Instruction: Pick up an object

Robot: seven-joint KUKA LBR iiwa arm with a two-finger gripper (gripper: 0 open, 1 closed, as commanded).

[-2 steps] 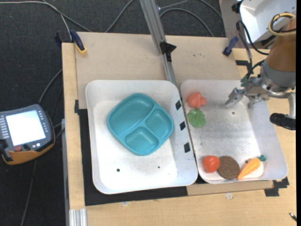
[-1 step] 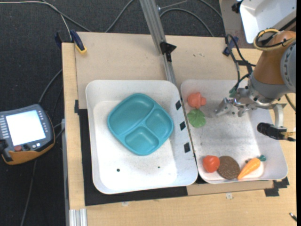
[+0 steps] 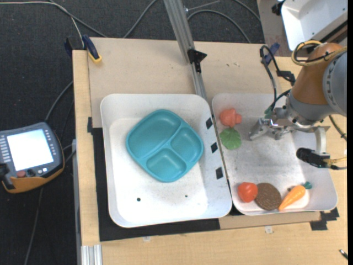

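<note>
I can read no text, label, brand, number or sign anywhere here: the lit screen of the handheld pendant point(image 3: 28, 159) left of the desk point(image 3: 143, 65) glows blank white, and its small buttons are too blurred to make out.

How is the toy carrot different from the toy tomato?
The toy carrot is orange with a green top; the toy tomato is red. The carrot is long and pointed, lying slanted, while the tomato is round. The carrot lies to the right of the brown patty, the tomato to its left. Both are toy foods in the right bin, along its near edge.
</note>
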